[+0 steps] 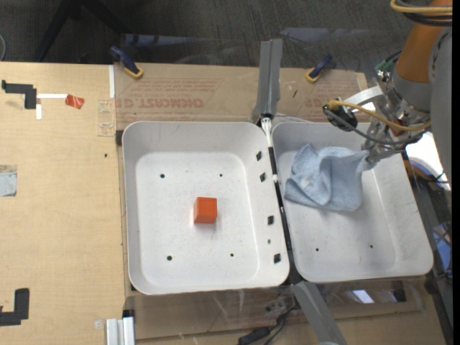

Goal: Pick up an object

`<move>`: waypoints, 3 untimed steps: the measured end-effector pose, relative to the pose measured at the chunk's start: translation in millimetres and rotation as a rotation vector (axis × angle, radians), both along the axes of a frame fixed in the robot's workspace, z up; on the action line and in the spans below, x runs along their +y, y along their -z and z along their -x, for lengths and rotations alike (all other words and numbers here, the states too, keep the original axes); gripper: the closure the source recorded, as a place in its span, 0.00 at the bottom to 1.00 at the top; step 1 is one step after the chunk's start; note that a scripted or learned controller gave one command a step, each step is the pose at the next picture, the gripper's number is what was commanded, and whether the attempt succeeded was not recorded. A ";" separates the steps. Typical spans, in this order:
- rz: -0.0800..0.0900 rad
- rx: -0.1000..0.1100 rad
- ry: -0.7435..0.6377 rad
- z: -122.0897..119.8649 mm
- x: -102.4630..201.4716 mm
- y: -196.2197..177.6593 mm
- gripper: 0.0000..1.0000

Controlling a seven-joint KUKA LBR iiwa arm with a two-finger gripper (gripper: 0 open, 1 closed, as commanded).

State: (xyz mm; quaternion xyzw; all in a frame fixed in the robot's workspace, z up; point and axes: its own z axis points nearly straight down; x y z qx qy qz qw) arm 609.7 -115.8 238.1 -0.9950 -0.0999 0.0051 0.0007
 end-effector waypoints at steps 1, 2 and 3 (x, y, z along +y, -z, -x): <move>0.001 0.000 -0.001 -0.1 10.4 -38.6 1.00; 0.001 0.002 0.000 46.1 -22.9 -10.6 1.00; 0.000 -0.001 -0.003 -34.6 -43.7 28.4 1.00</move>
